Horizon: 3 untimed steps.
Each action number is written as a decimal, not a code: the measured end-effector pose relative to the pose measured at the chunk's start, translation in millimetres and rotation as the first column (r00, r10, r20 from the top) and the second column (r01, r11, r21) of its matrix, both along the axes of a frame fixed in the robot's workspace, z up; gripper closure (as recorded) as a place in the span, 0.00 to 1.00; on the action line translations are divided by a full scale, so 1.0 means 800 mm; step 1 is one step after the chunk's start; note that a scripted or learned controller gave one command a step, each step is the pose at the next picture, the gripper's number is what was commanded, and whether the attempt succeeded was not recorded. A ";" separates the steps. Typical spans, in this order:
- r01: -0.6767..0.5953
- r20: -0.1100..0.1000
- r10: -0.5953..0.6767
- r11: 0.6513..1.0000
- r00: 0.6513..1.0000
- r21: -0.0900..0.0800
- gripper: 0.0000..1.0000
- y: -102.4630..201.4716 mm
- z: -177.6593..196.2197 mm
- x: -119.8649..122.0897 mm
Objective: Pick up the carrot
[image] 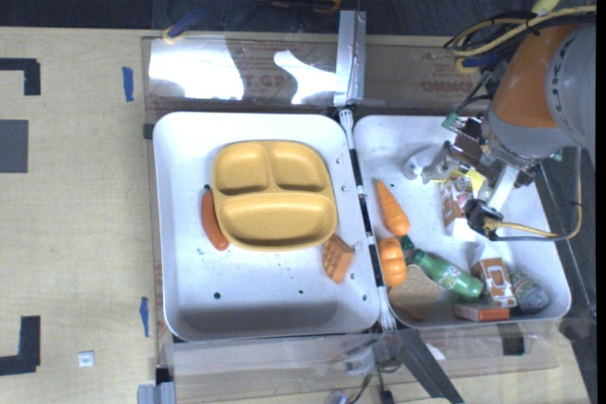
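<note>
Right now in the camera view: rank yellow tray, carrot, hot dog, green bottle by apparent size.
1. yellow tray, by far the largest
2. green bottle
3. hot dog
4. carrot
The bottle and hot dog look close in length; the bottle is partly hidden, so that order is unsure.

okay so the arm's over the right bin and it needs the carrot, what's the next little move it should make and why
Probably slide the gripper toward the left side of the right bin and line it up above the carrot. The carrot lies loose near the divider, apart from the gripper, with nothing on top of it; the green bottle sits lower down.
</note>
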<state>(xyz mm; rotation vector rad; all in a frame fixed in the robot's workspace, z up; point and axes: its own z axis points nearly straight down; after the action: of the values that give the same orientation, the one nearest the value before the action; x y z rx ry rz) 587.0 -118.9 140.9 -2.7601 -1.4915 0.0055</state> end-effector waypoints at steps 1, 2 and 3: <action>-0.036 0.005 0.036 0.999 0.999 -0.002 0.00 0.047 0.055 0.016; -0.037 0.004 0.037 0.999 0.999 -0.003 0.00 0.080 0.228 -0.031; -0.012 0.002 0.012 1.000 1.000 -0.002 0.00 0.070 0.106 -0.026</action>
<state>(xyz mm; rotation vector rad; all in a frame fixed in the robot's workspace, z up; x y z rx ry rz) 566.2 -62.5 225.5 -2.7533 -1.5090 0.0036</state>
